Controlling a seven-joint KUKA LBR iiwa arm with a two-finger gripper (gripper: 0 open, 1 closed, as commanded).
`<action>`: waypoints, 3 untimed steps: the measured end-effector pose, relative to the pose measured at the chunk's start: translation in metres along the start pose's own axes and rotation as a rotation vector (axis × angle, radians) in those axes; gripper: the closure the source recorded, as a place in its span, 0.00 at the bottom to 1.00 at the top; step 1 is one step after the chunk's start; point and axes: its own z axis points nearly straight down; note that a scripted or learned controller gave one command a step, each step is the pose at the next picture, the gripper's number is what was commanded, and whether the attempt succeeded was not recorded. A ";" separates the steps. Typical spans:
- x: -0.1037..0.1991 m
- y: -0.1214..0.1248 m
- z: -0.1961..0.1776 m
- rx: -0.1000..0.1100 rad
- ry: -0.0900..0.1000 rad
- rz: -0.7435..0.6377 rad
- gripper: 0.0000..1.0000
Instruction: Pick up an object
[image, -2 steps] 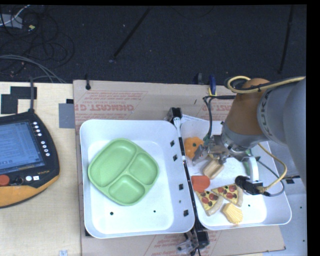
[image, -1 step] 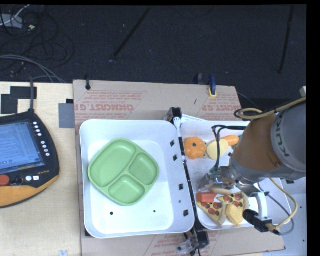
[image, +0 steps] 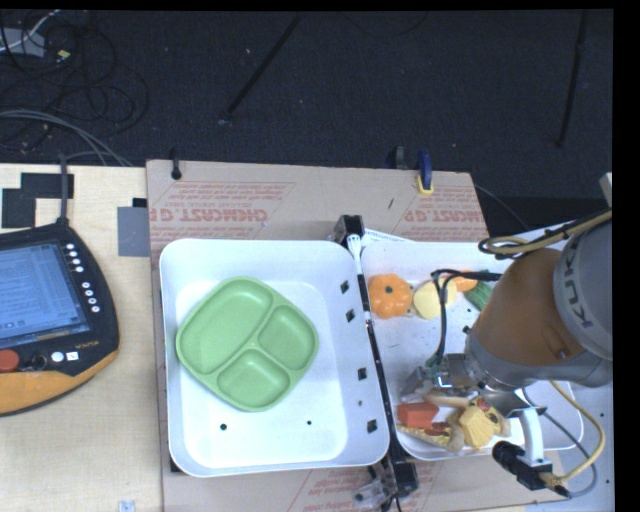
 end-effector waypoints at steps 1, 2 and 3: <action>-0.012 0.101 -0.034 0.006 0.002 -0.001 0.00; -0.035 0.041 -0.003 0.023 0.006 0.004 0.00; -0.068 0.100 -0.073 0.006 0.000 -0.001 0.00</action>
